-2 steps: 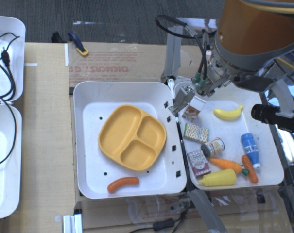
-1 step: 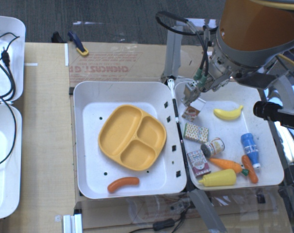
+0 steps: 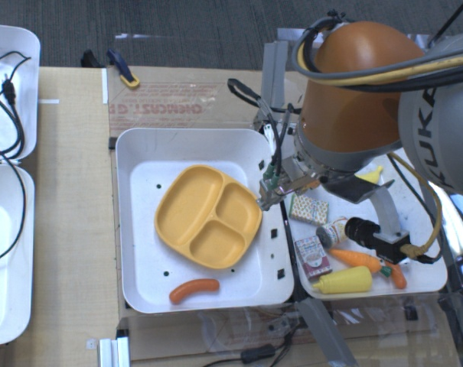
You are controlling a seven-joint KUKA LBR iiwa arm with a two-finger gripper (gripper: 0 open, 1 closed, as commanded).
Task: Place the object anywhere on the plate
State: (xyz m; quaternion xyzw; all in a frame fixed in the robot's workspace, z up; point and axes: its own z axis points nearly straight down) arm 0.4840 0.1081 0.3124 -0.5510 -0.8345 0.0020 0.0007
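Here the pale wooden worktop [image 3: 70, 205] carries two shallow white bins side by side. Behind them a brown cardboard sheet [image 3: 170, 98] with red print lies flat.

The grey arm [image 3: 361, 90], with its wide orange band, reaches in from the right and hangs over the right bin [image 3: 426, 274], covering a good part of it.

The left bin [image 3: 139, 274] holds the yellow plate [image 3: 208, 216]. The plate has three compartments and lies flat, a little turned, near the middle of the bin floor.

The gripper [image 3: 268, 196] is low over the shared rim between the two bins, just beside the right edge of the plate. Whether it is open, closed, or gripping something, I cannot tell, because this part is small and crowded with cables. Which thing the task means I also cannot tell.

In the left bin an orange-red sausage [image 3: 194, 289] lies on the bin floor, below the plate in the view, near it but apart from it.

In the right bin a small patterned box [image 3: 309, 210] lies just to the right of the gripper. Lower in the view is a red and white box [image 3: 313, 256]. Beside it a carrot [image 3: 357, 258] and a yellow oblong thing [image 3: 344, 281] lie close together, the carrot above the yellow one. A smaller orange piece [image 3: 399, 277] lies to the right of them.
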